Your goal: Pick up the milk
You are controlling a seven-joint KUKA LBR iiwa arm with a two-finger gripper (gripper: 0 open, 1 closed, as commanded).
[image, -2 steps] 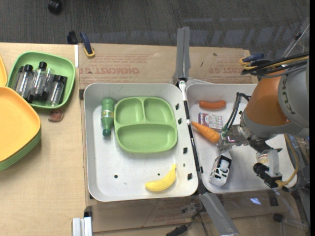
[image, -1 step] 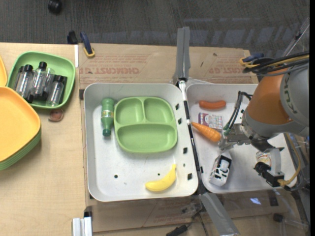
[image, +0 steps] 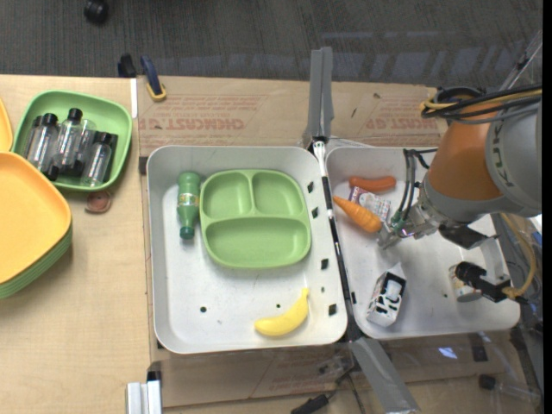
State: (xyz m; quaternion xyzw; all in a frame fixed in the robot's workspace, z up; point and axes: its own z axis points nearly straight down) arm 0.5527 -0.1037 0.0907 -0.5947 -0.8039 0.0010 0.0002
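One milk (image: pixel 386 299) carton, right bin (image: pixel 431 317), below-left of gripper (image: pixel 390 231), apart

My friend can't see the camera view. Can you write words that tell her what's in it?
The robot's tool hangs over the right bin, beside a carrot and above a milk carton. The left bin holds a green divided plate, green bottle and banana.

1. Milk carton (image: pixel 386 298) lies at right bin (image: pixel 431 324) front-left corner; bare floor right of it.
2. Behind milk carton: carrot (image: pixel 358 215), packet (image: pixel 377 203), sausage (image: pixel 373 183) crowd.
3. Bin divider wall just left of milk carton.
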